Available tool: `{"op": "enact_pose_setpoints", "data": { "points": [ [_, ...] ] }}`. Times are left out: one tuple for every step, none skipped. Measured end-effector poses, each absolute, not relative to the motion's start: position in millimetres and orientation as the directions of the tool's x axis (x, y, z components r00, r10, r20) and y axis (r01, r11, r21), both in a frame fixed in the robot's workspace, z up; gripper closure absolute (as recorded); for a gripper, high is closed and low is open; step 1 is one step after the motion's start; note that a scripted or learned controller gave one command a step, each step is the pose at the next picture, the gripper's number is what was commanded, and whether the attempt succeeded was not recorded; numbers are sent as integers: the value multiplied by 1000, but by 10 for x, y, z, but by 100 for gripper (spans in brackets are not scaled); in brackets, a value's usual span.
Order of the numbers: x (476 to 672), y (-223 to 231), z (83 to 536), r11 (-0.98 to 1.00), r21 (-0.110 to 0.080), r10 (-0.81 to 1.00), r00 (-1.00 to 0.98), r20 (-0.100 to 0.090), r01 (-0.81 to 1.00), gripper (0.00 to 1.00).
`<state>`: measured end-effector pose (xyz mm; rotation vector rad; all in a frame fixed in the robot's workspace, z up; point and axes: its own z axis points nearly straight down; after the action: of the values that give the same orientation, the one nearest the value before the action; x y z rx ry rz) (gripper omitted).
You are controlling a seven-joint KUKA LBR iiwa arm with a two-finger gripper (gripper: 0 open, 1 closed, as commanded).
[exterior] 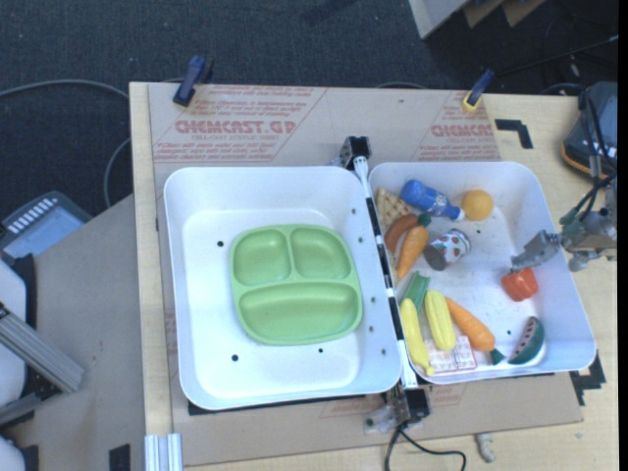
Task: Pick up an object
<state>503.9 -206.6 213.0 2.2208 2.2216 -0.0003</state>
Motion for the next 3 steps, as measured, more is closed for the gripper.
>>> {"op": "enact_pose_setpoints", "data": {
  "points": [
    [5197,-2204,905,2,-6,1000,-2,8,1000,0],
    [5206,-2226,1016,0,0,1000,0,1,1000,100],
    [5405,-1314,1377,2,2,1000,-2,0,1000,100]
  ]
}}
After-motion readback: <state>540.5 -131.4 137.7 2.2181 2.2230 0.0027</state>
